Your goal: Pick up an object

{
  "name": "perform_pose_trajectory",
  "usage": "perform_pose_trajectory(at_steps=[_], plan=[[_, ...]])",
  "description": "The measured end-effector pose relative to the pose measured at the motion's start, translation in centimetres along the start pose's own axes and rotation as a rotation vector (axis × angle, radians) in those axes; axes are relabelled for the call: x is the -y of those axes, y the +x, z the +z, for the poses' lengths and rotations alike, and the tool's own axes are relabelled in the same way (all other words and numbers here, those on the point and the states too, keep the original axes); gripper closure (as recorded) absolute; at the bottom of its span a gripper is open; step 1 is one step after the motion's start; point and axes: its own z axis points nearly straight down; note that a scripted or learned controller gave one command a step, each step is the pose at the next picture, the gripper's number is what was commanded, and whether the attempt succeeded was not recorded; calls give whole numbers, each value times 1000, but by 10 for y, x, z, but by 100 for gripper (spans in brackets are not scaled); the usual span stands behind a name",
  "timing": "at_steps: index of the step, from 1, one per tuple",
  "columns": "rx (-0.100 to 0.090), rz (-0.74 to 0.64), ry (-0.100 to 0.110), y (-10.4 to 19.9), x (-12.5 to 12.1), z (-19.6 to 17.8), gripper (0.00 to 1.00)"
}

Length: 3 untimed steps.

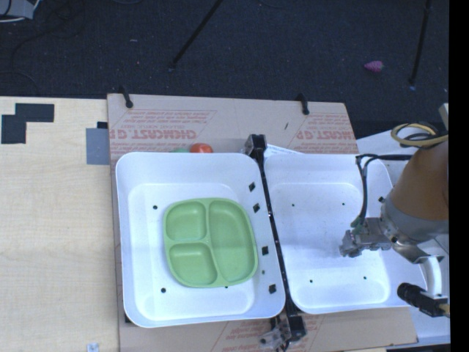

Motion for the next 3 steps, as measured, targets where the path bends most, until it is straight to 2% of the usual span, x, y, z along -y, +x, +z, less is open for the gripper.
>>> perform_pose_trajectory(at_steps=[1, 2, 3], plan=[[1, -4, -2, -8, -8, -50, 100], [0, -5, -1, -2, -1, -100, 100], [-3, -8, 4, 51, -6, -89, 100]])
